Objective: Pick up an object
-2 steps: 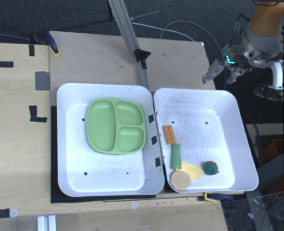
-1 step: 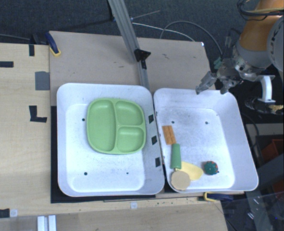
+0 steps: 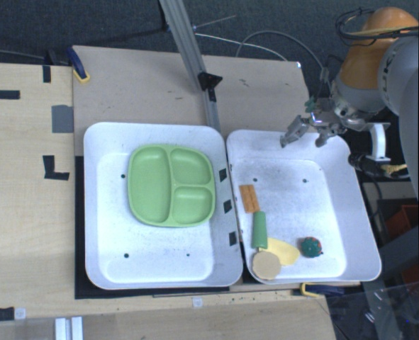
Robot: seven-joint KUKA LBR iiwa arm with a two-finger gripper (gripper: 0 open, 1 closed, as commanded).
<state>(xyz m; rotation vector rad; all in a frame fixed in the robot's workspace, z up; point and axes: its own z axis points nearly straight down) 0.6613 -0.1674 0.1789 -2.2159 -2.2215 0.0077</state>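
Hand (image 3: 305, 130) is seen spread open, nothing gripped, over right bin's (image 3: 337, 190) far edge; green stick (image 3: 259, 229) lies lengthwise near-to-far.

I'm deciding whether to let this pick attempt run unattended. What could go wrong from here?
1. The tool hangs open at the right bin's far rim, apart from the objects, so it may close on nothing.
2. The green cylinder, yellow piece and tan disc touch or overlap; a grasp could knock neighbours.
3. The green-red ball might roll away.
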